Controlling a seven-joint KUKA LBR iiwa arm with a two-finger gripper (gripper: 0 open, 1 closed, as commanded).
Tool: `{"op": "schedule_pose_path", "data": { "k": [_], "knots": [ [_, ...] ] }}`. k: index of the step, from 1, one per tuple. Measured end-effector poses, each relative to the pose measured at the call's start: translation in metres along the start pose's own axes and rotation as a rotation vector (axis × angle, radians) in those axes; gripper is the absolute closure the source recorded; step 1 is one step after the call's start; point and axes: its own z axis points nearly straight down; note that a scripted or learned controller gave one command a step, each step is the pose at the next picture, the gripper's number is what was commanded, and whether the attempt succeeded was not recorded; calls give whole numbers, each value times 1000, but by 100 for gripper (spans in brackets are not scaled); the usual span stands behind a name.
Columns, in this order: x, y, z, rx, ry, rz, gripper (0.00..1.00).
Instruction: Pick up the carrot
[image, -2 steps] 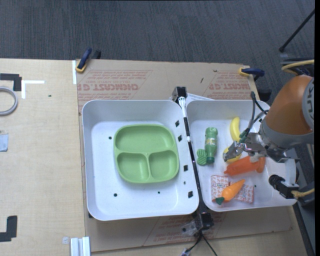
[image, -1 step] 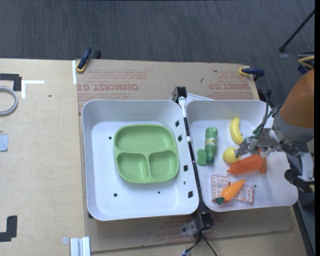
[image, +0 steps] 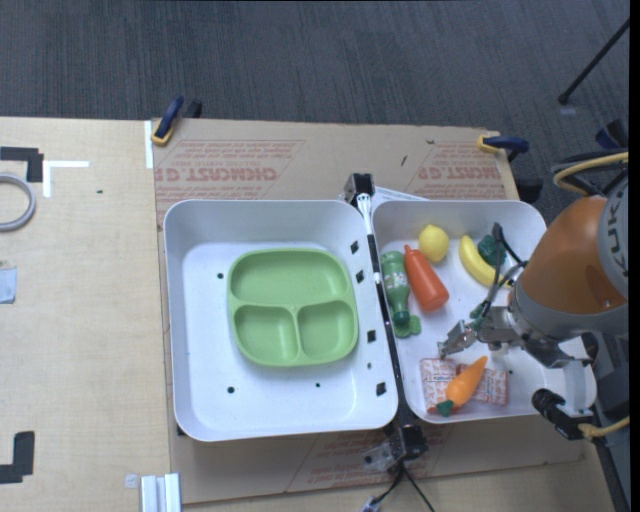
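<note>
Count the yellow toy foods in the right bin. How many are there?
2: a lemon near the bin's far wall and a banana just right of it. The arm may hide more.

Arm (image: 575, 265): cut off at the right picture edge; its orange body hides the right bin's (image: 400, 215) far-right wall and part of the floor. Tool (image: 468, 338): finger state too small and cluttered to tell. Dark green item (image: 491, 248) beside the banana (image: 476, 260): partly hidden, possibly a vegetable. Packet (image: 438, 378) under the carrot (image: 461, 385): print unreadable. Worktop (image: 80, 330): cut off at left and bottom edges.
</note>
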Motion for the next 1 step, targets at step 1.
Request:
{"op": "schedule_pose_path", "data": {
  "k": [1],
  "knots": [
    [13,-8,0,1,1,-243,0]
  ]
}}
